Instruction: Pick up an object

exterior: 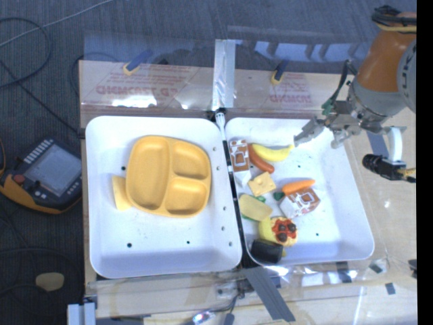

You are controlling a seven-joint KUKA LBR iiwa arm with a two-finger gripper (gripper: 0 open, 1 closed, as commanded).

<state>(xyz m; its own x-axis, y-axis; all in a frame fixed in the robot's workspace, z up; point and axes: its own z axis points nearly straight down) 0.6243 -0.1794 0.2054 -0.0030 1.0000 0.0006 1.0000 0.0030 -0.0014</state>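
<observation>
The right bin (352, 202) holds a pile of toy food. A yellow banana (275, 152) lies next to a red-orange sausage (260, 160). Below them are a cheese wedge (262, 183), an orange carrot (298, 185) and two brown-and-white boxes (238, 153) (304, 202). A pale green slice (253, 207), a yellow piece with red dots (281, 229) and a black item (267, 251) sit near the front. My gripper (319, 137) hovers over the bin's back right, just right of the banana. It is open with nothing between its fingers.
The left bin (101, 235) holds a yellow divided plate (168, 176) with a pale yellow piece (120, 191) tucked at its left. A handheld pendant (42, 176) and cables lie on the floor to the left. Bare bin floor lies in the right bin's front right.
</observation>
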